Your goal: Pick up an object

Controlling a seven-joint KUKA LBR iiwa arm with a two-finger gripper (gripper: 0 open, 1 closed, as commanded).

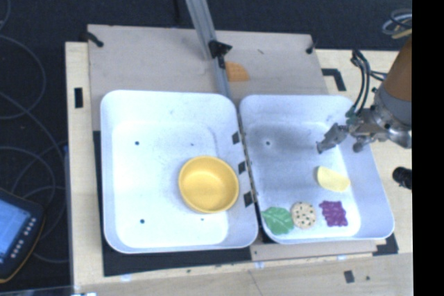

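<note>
- Nearest the camera, along the front wall of the right bin [378,208], three small things lie in a row: a green leaf-shaped piece [277,219], a round cookie [302,214] touching or just beside it, and a purple bunch of grapes [334,213] a little apart to the right.
- Just behind the grapes sits a pale yellow lemon-like piece [333,179], lying by itself on the bin floor.
- The left bin [118,149] carries a yellow bowl [208,184], resting upright near its right wall.
- The hand [340,137] hangs over the right bin, above and slightly behind the yellow piece; its two dark fingers look spread apart and nothing sits between them, so it is released.
- The step in hand appears to be the approach, with the yellow piece the closest candidate.
- To do it well, the hand should shift toward the front of the bin until it is centred over the piece, then come straight down.
- The fingers should straddle the piece's narrow side, since its long axis runs roughly left to right.
- The piece looks rounded and smooth, so a shallow pinch may squeeze it out; going low before closing seems wise.
- The open floor around it leaves room for the fingers, whereas the cookie and leaf are crowded together against the front wall on the tabletop side.
</note>
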